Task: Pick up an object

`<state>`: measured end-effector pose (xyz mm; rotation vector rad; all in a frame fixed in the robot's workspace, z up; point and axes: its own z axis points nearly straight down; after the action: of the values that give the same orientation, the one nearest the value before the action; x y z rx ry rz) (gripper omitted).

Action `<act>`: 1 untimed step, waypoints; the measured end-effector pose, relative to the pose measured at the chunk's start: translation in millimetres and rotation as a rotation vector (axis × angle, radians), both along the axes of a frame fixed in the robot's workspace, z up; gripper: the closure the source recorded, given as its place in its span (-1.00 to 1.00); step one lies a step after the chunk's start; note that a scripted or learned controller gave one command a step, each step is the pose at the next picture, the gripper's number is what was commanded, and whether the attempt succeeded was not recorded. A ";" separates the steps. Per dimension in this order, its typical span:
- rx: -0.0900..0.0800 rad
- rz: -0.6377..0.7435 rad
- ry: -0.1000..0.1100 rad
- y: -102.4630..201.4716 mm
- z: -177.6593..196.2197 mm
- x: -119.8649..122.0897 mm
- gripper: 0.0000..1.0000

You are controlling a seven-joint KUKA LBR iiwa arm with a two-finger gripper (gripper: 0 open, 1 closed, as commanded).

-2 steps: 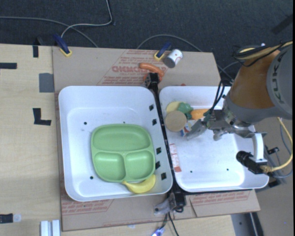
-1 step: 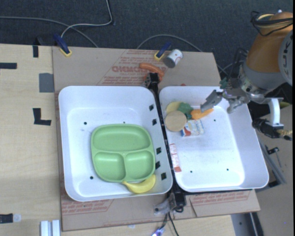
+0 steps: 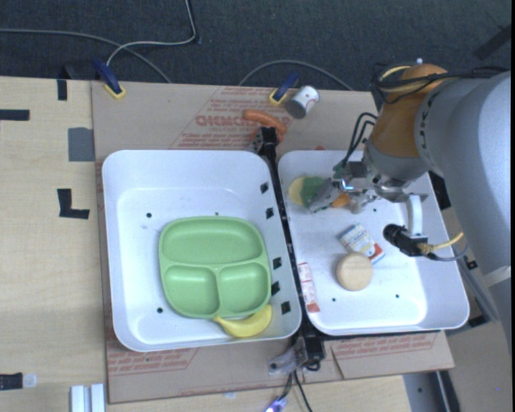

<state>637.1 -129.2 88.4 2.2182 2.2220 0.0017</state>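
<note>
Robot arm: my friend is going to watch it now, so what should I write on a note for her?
End effector: low in the right bin, at its far left part, over a small green and yellow object. Whether it has gripped anything cannot be told.
Right bin also holds a round tan object and a small packet beside it.
Left bin holds a green divided plate and a banana at the plate's near edge.
Done: arm has reached an object.
Left: a confirmed grasp and lift.
</note>
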 end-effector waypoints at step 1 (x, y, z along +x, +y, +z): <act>-0.001 -0.002 -0.001 1.7 -1.6 -82.8 -1.00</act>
<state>554.3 -127.5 86.7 2.2195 2.2190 0.0015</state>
